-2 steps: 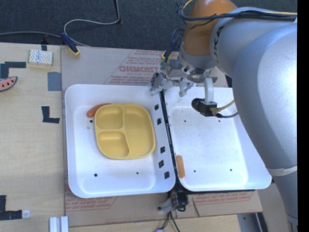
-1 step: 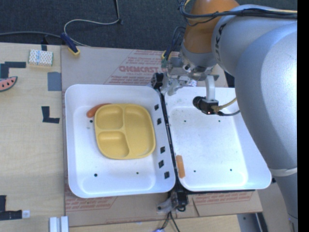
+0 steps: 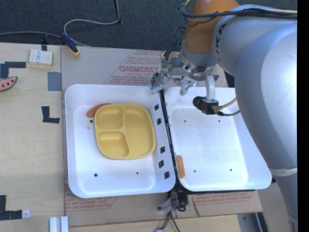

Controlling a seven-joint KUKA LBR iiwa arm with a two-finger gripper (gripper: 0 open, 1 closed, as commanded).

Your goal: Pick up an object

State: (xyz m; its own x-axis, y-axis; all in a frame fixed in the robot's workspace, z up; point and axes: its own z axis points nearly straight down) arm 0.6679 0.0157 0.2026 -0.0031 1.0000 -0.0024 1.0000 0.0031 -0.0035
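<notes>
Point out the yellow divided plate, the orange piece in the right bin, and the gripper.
yellow divided plate [image 3: 124,130], camera view, centre where the dividers meet.
orange piece [image 3: 180,166], camera view, its middle, by the right bin's left wall.
gripper [image 3: 175,83], camera view, between the fingertips.

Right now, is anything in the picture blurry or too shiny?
In the camera view, the big grey arm close to the lens looks soft and bright; the yellow plate is sharp, with gentle shine on the white bins' rims; shadows are faint.
</notes>
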